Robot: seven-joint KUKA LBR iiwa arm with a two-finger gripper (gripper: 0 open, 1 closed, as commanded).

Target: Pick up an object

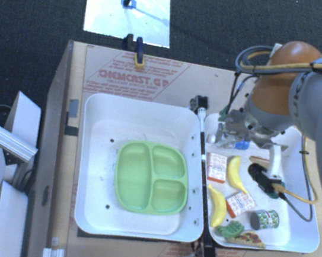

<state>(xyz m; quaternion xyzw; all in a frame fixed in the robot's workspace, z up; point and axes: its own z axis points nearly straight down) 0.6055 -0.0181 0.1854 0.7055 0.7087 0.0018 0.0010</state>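
Hovering claw (230,136), bananas (237,173) just below, apart

Green divided plate (152,177) sits mid-frame in left white bin (98,145). My bench's cardboard sheet (139,77) w/ red print lies under both bins. Shiny square panel (128,5) at top, on dark carpet. Metal rail (1,136) at far left edge.

Dark carpet floor (29,9); a pale, perhaps reflective, square sheet (129,6) lies on it.
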